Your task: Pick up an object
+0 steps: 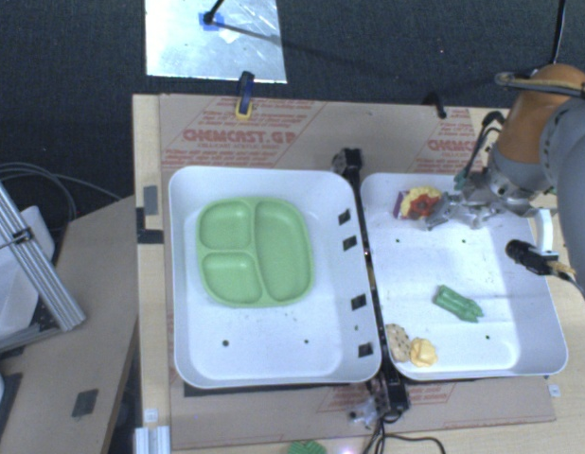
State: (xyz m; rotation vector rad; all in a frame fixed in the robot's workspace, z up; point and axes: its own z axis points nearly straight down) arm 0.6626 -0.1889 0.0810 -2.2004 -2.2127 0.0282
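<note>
**At the right bin's far corner, a red and yellow toy under the gripper**

Against the far wall of the right bin (520, 348) lies the red and yellow object (418, 202), the piece we take as the target because the gripper (446, 212) sits right beside it. We read it as a small plastic play-food item, lumpy in outline, so we judge it light, stiff and somewhat slick. A hold across its narrower middle looks safest to us, since the rounded ends could squirt out from a pinch. Its closeness to the bin wall leaves little room on the far side.

We see the gripper low at the object's right edge, touching or nearly so, but the metal parts blur together and we cannot tell how wide it stands or whether it has anything in its grasp.

Further out in the same bin, we find a green pepper-like piece (457, 303) near the middle and a tan and yellow piece (412, 346) at the near left corner, both well apart from the gripper. Beyond the divider, the left bin (193, 348) carries a green compartment plate (255, 252). The arm (539, 130) reaches in from the right.
</note>
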